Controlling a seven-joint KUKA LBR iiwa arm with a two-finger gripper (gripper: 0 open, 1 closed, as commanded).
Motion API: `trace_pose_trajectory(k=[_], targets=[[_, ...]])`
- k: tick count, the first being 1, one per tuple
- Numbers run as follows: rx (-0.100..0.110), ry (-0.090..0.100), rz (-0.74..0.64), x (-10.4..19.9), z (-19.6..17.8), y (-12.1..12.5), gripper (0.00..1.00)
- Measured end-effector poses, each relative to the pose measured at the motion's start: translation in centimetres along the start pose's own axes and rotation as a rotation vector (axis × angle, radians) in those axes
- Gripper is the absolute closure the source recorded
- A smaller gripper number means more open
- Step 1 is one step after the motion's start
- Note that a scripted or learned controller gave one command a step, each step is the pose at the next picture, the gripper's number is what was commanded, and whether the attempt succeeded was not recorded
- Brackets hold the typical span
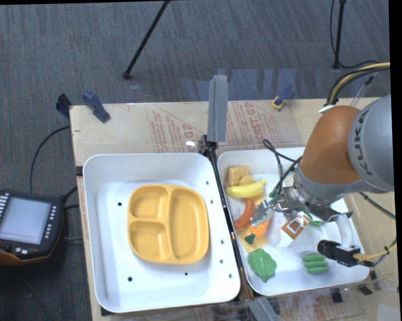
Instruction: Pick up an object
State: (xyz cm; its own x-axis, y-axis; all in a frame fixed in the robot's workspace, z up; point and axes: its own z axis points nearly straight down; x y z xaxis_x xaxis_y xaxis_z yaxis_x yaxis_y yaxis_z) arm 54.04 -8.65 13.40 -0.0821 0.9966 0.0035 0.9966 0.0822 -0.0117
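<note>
Here, tool low over orange toy.

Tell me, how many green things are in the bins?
2: a leaf at the right bin's front and a ridged piece right of it. The arm may hide more.

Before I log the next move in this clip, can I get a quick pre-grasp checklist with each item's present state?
1. Claw over the right bin: ok.
2. Object between its fingers: cannot tell.
3. Targets nearby, banana and orange sausage: ok.
4. Green leaf toy lying apart from the clutter: ok.
5. Yellow divided plate flat in the left bin: ok.
</note>
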Motion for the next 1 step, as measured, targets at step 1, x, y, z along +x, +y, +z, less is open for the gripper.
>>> trace_pose_trajectory(k=[1], targets=[[-0.017,-0.004,-0.022,-0.79,4.01,3.64,0.0]])
